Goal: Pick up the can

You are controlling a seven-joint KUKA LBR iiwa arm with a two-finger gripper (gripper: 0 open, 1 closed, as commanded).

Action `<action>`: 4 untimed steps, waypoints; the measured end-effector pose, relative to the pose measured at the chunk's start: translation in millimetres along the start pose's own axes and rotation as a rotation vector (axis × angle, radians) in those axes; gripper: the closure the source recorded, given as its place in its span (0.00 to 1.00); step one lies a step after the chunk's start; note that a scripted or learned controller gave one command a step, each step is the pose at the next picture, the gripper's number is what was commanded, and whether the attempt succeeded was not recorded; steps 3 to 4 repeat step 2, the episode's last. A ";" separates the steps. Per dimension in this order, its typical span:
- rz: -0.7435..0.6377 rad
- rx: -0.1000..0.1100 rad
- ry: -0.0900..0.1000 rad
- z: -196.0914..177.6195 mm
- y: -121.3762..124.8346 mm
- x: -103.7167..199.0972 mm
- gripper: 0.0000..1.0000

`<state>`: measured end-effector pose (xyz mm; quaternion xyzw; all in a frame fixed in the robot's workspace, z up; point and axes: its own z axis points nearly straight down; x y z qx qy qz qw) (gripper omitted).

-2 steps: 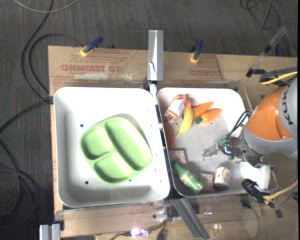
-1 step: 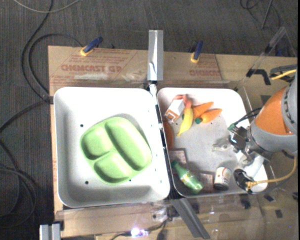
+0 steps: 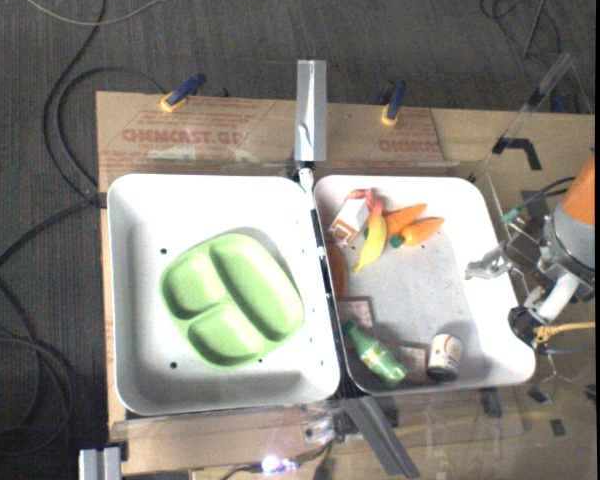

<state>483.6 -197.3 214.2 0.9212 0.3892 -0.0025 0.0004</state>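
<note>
- Tool (image 3: 490, 266) hung at the right bin's (image 3: 480, 200) right rim; finger state could not be told.
- Can (image 3: 444, 355) lay near the front wall (risk: fingers strike the rim).
- Green bottle (image 3: 376, 355) close by; mis-grasp possible.

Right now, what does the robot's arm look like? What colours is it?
The arm comes in from the right edge. It is grey metal with a bright orange band near the top. Lower down, the gripper is made of shiny silver parts with some dark bits. A thin yellow cable runs off beside it.
</note>
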 end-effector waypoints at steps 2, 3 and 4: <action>0.153 -0.004 0.012 124.8 4.6 1.9 0.00; 0.153 -0.004 0.012 124.8 4.6 1.9 0.00; 0.153 -0.004 0.012 124.8 4.6 1.9 0.00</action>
